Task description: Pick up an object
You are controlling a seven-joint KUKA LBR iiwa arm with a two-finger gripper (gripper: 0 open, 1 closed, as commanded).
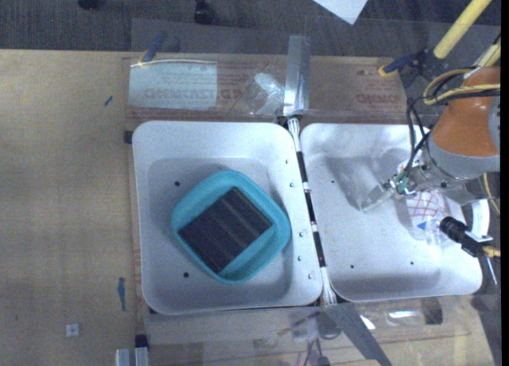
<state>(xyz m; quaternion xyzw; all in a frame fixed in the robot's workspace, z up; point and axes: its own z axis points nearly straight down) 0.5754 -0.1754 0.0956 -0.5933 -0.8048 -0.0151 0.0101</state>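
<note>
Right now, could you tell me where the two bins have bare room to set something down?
The right bin is bare across its left and front floor. The gripper crowds its right side. The blue dish fills the left bin's middle.

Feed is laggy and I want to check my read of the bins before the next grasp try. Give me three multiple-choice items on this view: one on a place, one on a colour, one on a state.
1. Where does the square container lie?
A. In the left bin
B. In the right bin
C. On the bare bench

2. What colour is the container's rim?
A. Red
B. Teal blue
C. Yellow

3. How does the gripper stand to the container?
A. Clamped on its rim
B. Resting inside it
C. Apart from it, over the other bin

Answers:
1. A: it sits on the floor of the left bin, turned at a slant to the bin's walls.
2. B: a teal blue rim frames a dark, ribbed middle.
3. C: the gripper is over the right bin, across the divide between the bins from the container.
</note>
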